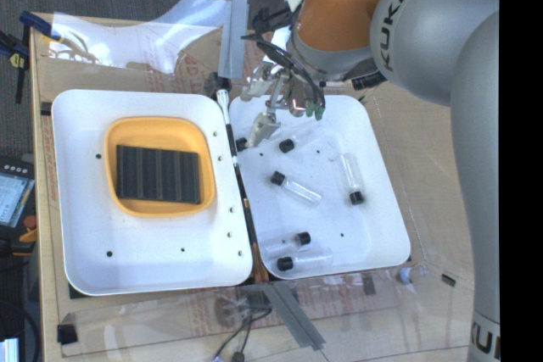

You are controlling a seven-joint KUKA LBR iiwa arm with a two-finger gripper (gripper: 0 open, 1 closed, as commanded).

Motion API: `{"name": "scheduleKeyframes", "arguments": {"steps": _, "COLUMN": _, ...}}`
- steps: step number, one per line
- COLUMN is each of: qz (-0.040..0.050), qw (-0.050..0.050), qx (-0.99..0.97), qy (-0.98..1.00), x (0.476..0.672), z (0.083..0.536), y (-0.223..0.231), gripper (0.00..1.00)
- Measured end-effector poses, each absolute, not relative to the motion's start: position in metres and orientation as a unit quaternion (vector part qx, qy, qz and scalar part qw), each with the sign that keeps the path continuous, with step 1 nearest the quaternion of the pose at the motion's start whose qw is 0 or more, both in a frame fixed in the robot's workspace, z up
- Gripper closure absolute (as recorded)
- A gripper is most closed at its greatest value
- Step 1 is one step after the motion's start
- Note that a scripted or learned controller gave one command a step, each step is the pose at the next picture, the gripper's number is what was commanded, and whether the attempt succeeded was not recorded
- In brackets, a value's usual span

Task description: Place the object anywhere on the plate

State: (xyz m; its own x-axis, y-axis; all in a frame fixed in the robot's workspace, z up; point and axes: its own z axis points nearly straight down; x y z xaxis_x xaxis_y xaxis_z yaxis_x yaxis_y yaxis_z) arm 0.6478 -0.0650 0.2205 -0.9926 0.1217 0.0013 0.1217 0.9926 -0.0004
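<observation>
Over the right bin point(386, 225), the robot's hand point(270, 121) hangs low near its back-left corner.
Whether it grips anything cannot be told. Clear tubes point(295, 187) lie scattered there; the yellow plate point(157, 136) sits in the left bin point(76, 242).

Grey arm point(441, 21), orange band point(339, 0), black KUKA lettering, yellow cable along top

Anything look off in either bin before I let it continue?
Nothing spilled or broken. The clear black-capped vials lie scattered at odd angles in the right bin; the yellow plate in the left bin bears a dark ribbed insert.
</observation>
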Motion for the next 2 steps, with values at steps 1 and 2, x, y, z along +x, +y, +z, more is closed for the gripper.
{"name": "scheduleKeyframes", "arguments": {"steps": 1, "qz": 0.0003, "qw": -0.001, "qx": -0.081, "qy": -0.997, "x": 0.6511, "z": 0.2306, "y": -0.0379, "gripper": 0.0}}
{"name": "scheduleKeyframes", "arguments": {"steps": 2, "qz": 0.0004, "qw": -0.001, "qx": -0.081, "qy": -0.997, "x": 0.6511, "z": 0.2306, "y": -0.0381, "gripper": 0.0}}
